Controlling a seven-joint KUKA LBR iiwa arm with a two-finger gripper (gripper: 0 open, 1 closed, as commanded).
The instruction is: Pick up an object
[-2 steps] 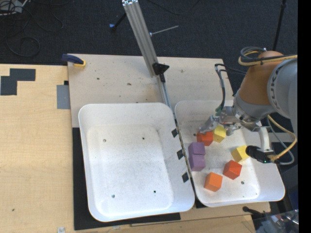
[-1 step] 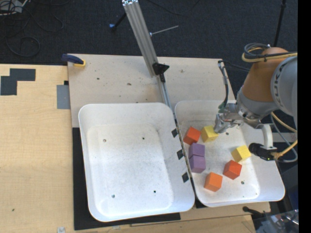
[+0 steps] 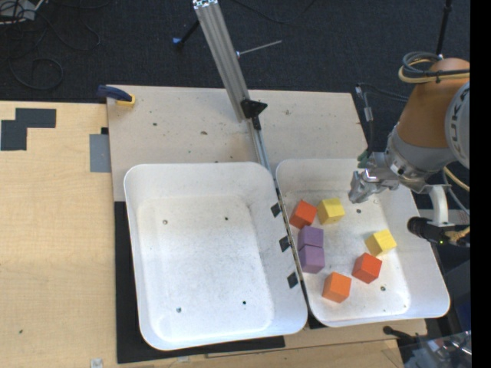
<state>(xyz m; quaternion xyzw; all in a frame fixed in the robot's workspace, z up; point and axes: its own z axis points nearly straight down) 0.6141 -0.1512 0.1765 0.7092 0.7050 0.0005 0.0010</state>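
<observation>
The gripper [image 3: 360, 187] hangs at the right of the frame, over the upper part of the right bin [image 3: 430, 297]; whether it is open or closed cannot be told, and nothing shows in its grasp. Behind it the grey arm [image 3: 418, 148] rises to an orange band [image 3: 430, 110] at the upper right edge.

The blocks lie below and left of the gripper, apart from it. Nearest is a yellow cube [image 3: 331, 210], just beside a red-orange cube [image 3: 303, 213]. A purple block [image 3: 311, 249], taller than the cubes, sits below those, near the bin's left wall. Toward lower right lie a second yellow cube [image 3: 380, 241], a red cube [image 3: 367, 267] and an orange cube [image 3: 336, 286].

The left bin [image 3: 146, 205] fills the frame's centre-left.
</observation>
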